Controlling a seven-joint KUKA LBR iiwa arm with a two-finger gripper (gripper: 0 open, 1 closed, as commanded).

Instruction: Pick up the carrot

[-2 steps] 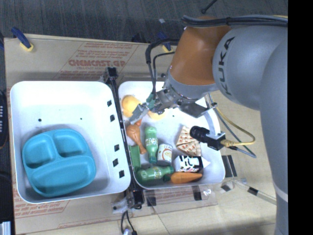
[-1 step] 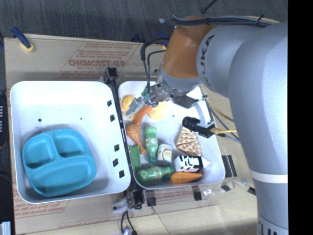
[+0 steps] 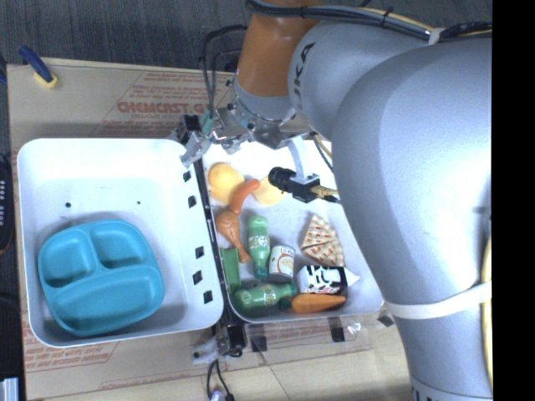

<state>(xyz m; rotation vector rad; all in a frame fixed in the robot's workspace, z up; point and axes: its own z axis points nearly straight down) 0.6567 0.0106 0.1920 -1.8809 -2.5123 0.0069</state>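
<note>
Carrot (image 3: pixel 318 302) at right bin's (image 3: pixel 361 306) near edge, lengthwise left-right; well apart from gripper (image 3: pixel 219 134) at far rim; claw state indiscernible.

Orange carrot (image 3: pixel 318 303) lying flat at right bin's near edge

Bench top under cardboard, seen from above at a slant.
Brown cardboard (image 3: pixel 159 98) printed with red lettering covers the bench beneath the two white bins (image 3: pixel 50 161). Beyond its far edge lies a dark, finely ribbed floor (image 3: pixel 125 11). A blue and yellow clamp (image 3: pixel 38 67) sits at the cardboard's far left corner. Light is even and soft.
</note>
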